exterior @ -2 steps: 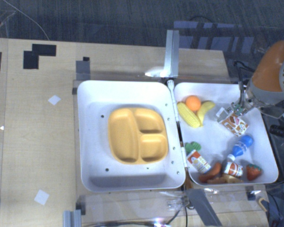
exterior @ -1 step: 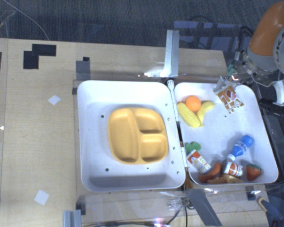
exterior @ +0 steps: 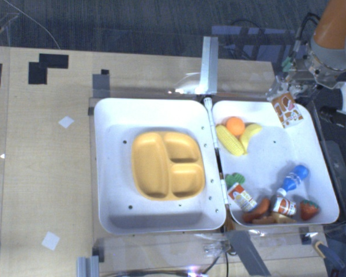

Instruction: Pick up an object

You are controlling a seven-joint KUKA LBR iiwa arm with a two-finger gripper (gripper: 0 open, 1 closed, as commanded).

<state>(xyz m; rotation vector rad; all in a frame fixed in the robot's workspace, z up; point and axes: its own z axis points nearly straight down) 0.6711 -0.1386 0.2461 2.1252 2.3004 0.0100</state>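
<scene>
My gripper (exterior: 281, 92) hangs over the far right corner of the right bin (exterior: 326, 172). A small brown and white packet (exterior: 288, 111) dangles from its tip, pinched at the packet's top edge and tilted. The right bin also holds an orange (exterior: 235, 125), a corn cob (exterior: 229, 141) and a banana (exterior: 252, 132) at its far left. A blue bottle (exterior: 293, 179), a strawberry (exterior: 309, 210), two red and white cans (exterior: 242, 198) (exterior: 284, 206), a sausage (exterior: 258, 210) and a green piece (exterior: 235, 179) lie along its near side.
The left bin (exterior: 112, 201) carries a yellow divided tray (exterior: 166, 164) in its middle. A metal post (exterior: 210, 65) stands behind the wall between the bins. The grey arm with its orange band (exterior: 334, 16) comes in from the upper right.
</scene>
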